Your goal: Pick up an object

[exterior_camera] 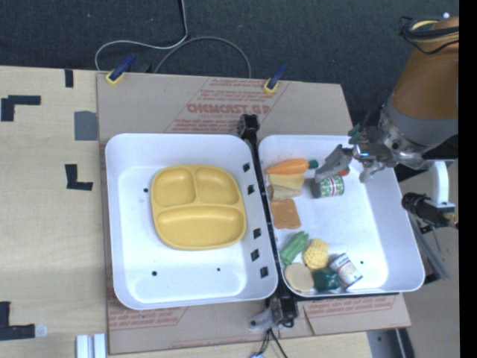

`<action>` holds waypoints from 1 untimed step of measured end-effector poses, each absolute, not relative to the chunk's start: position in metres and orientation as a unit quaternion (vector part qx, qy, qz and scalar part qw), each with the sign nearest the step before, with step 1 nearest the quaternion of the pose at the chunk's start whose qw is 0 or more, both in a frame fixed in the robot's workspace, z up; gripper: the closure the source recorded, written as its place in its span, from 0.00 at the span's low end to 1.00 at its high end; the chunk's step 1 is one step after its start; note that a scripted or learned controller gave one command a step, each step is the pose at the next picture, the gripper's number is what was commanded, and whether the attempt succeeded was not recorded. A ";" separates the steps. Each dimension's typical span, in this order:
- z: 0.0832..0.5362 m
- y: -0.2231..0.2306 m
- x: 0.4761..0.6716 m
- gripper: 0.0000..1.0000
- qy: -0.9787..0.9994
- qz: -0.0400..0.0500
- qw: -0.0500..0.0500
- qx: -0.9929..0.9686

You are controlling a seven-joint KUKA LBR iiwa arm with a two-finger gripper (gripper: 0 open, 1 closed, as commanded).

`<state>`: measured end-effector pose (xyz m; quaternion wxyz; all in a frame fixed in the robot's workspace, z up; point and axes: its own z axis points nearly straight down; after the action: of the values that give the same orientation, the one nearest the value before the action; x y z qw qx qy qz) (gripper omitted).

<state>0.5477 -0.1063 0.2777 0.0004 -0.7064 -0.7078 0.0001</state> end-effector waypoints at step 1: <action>0.197 -0.148 0.601 0.00 -0.707 0.002 0.000 -0.707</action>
<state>0.6008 -0.1482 0.1966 0.0002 -0.7073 -0.7069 0.0020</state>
